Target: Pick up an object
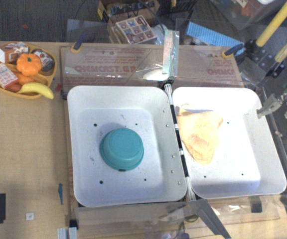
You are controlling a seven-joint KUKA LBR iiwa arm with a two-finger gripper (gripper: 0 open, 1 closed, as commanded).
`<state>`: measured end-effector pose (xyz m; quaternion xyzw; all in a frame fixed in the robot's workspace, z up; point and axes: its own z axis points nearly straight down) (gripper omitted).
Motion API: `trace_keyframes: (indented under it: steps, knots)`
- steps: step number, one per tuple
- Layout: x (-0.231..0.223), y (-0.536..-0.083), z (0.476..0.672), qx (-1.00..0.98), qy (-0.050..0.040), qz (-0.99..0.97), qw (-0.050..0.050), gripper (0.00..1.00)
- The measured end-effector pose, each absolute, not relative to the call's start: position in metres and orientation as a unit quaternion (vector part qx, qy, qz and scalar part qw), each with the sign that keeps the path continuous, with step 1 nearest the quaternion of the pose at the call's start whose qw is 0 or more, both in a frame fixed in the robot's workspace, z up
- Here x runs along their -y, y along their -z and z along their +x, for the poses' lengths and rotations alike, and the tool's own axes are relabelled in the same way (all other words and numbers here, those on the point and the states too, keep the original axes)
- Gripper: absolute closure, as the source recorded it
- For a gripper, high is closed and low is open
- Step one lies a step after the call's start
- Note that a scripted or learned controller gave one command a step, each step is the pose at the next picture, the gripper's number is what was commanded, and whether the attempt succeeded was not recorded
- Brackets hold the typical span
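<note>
A teal bowl [122, 149] lies upside down in the middle of the left bin [83, 108]. A flat, pale yellow cloth-like piece [200, 133] lies in the left half of the right bin [243, 173], close to the divider. What looks like my gripper [275, 103] is a grey piece at the far right, just past the right bin's outer rim. It is well away from both objects and nothing is seen in it.
A yellow dish [19, 71] with toy fruit and small boxes sits on the bench at the far left. Cardboard and clear sheeting [148, 66] lie behind the bins. A yellow pole [280, 14] and a black clamp stand at the upper right.
</note>
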<state>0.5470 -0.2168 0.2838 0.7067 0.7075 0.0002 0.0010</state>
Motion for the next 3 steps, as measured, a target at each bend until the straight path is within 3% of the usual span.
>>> trace_keyframes:
  steps: [1, 2, 3]
  knots:
    - [0.174, -0.198, 0.650, -0.719, -0.0002, 0.695, 0.002, 0.00]
    - [0.179, -0.227, 0.637, -0.790, -0.0008, 0.613, 0.003, 0.00]
    - [0.166, -0.092, 0.592, -0.742, -0.0026, 0.670, 0.004, 0.00]
